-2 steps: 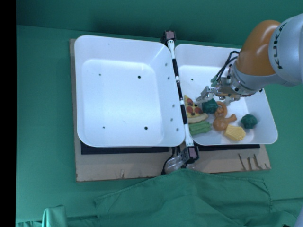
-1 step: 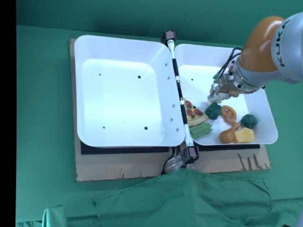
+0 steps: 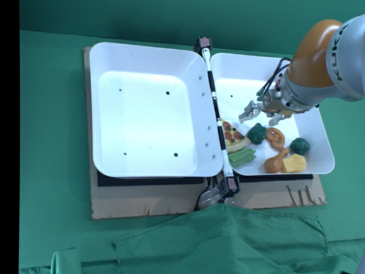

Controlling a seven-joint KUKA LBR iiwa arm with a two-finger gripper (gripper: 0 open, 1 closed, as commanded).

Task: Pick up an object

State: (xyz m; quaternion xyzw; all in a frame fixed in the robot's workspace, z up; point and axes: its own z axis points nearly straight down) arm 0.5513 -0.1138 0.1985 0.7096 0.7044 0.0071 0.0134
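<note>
On the green tabletop (image 3: pixel 51 124) we see the left bin (image 3: pixel 148 67) beside our right bin (image 3: pixel 319 153), holding toy food along its near side. Our hand (image 3: pixel 261 114) hangs open, gripping nothing, just above the dark green broccoli (image 3: pixel 256 133).

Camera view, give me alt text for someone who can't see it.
A grey robot arm with an orange band hangs its tool above toy food in the right shallow white bin: a pizza slice, green beans, dark green broccoli, a pretzel and a chicken drumstick. The left white bin sits alongside.
</note>
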